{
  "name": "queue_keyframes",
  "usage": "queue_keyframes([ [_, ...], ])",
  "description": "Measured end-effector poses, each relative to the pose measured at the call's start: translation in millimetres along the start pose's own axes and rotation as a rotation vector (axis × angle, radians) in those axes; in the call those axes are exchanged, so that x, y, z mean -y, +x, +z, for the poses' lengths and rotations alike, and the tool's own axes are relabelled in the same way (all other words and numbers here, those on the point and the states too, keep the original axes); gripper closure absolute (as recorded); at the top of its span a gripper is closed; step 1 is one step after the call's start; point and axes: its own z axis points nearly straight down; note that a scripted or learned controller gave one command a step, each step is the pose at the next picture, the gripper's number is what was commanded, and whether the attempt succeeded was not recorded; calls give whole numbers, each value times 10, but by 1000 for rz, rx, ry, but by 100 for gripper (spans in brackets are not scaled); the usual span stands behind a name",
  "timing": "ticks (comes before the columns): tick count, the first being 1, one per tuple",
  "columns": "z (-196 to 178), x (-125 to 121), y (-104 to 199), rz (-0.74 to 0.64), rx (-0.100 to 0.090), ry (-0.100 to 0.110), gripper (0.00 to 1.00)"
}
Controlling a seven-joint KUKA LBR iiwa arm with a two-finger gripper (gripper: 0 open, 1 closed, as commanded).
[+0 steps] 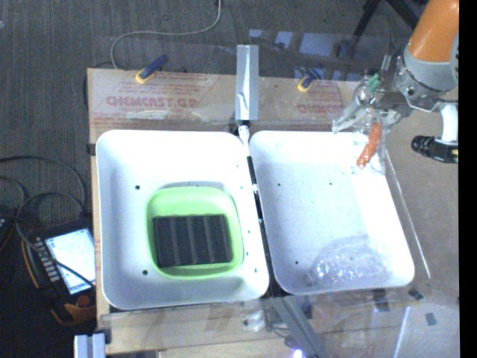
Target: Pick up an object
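Observation:
My gripper (370, 118) hangs over the far right corner of the right bin (298, 200), below the arm's orange band. A slim orange object (367, 146) stands nearly upright right under it, its top end meeting the gripper. Whether that object is gripped or rests against the bin's corner wall is not clear. A crumpled clear plastic piece (346, 263) lies at the near right of the right bin. In the left bin (119, 170) sits a green tray with a dark ribbed insert (194, 236).
A metal divider post (246, 88) stands at the back between the bins. Two clamps (151, 68) hold the board behind them. A clear panel edge (406, 215) runs along the right bin's right side. Cables and a device (67, 256) lie on the floor at left.

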Motion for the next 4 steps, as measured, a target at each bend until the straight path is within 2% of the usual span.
queue_keyframes([
  [1,54,-45,-363,-294,5,-2,0],
  [2,-35,-50,-355,-295,8,-1,100],
  [3,-34,-49,-356,-295,8,0,0],
  [4,13,284,-345,-74,1,-2,0],
])
